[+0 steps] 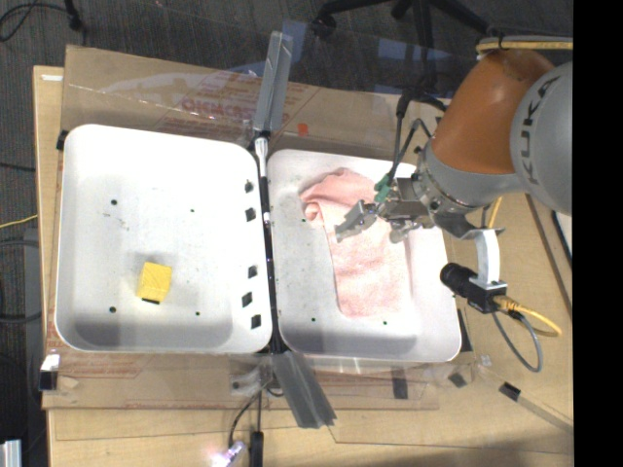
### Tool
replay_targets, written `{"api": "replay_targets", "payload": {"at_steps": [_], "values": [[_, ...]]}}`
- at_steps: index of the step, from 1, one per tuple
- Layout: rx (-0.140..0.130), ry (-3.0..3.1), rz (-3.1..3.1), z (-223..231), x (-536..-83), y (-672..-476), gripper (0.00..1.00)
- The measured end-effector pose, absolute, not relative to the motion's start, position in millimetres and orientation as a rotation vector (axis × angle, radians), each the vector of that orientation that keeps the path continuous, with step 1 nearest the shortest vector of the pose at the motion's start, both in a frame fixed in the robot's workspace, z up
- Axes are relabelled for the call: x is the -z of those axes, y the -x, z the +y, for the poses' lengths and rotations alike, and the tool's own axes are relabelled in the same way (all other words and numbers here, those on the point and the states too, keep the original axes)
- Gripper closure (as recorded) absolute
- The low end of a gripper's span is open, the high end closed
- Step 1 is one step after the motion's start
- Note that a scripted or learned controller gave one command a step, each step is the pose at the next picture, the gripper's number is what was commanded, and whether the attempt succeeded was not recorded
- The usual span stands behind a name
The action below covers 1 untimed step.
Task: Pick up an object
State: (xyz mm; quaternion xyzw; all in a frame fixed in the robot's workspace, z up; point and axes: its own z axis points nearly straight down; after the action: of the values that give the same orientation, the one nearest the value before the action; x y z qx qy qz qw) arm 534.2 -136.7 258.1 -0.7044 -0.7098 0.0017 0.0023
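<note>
One fixed overhead camera, slanted down (both bins (58, 261) in frame)

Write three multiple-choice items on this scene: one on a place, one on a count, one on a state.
1. Where does the small yellow foam block lie?
A. left white plastic bin
B. right white plastic bin
C. on the bench

2. How many loose things lie in the two bins?
A. one
B. two
C. four

3. How does the pink terry cloth lie?
A. rolled tight
B. hanging over the rim
C. spread flat, bunched at its far end

Key: 1 A, it sits near that bin's front. 2 B, block and cloth. 3 C, under the claw.
</note>
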Motion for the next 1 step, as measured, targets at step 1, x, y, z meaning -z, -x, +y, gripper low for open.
{"api": "replay_targets", "payload": {"at_steps": [1], "values": [[-0.002, 1.979, -2.438, -156.2, -91.4, -569.8, 0.00]]}}
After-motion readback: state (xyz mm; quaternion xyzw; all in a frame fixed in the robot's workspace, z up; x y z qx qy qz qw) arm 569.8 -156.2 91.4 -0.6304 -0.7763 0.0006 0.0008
